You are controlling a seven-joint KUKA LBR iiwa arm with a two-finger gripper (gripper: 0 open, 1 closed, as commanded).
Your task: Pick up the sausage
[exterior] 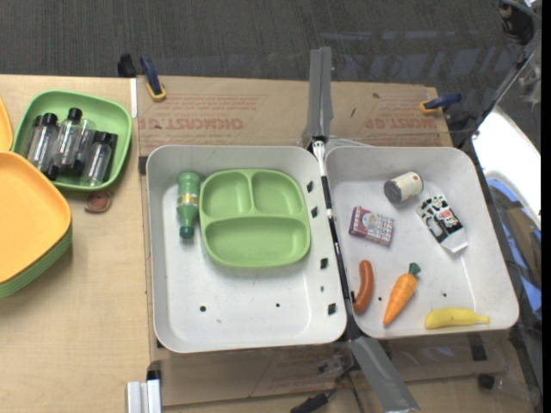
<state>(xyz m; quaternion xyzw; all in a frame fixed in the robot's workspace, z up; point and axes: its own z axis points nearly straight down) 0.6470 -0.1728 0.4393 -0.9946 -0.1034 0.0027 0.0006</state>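
I see the sausage (pixel 364 285) lying in the right bin (pixel 486 261), in the near-left part of it, close beside the wall that meets the left bin (pixel 241 304). It is reddish-brown and lies lengthwise away from me, bending slightly. Just to its right is a carrot (pixel 400 295), tilted, with its green top pointing away from the near edge; the two are near each other, but I cannot tell if they touch. A banana (pixel 456 318) rests along the near wall further right, apart from the carrot. Beyond the sausage sits a small pink box (pixel 372 226), then a pale tin (pixel 403 186) on its side and a black-and-white carton (pixel 442 222) next to it. The left bin carries a green divided plate (pixel 255 218) with a green bottle (pixel 188 203) lying just beside its left rim. On the bench to the left, a green tray (pixel 112 123) holds several dark-capped bottles, next to a stack of orange plates (pixel 30 222). From this feed I cannot tell whether the gripper is released or clenched.
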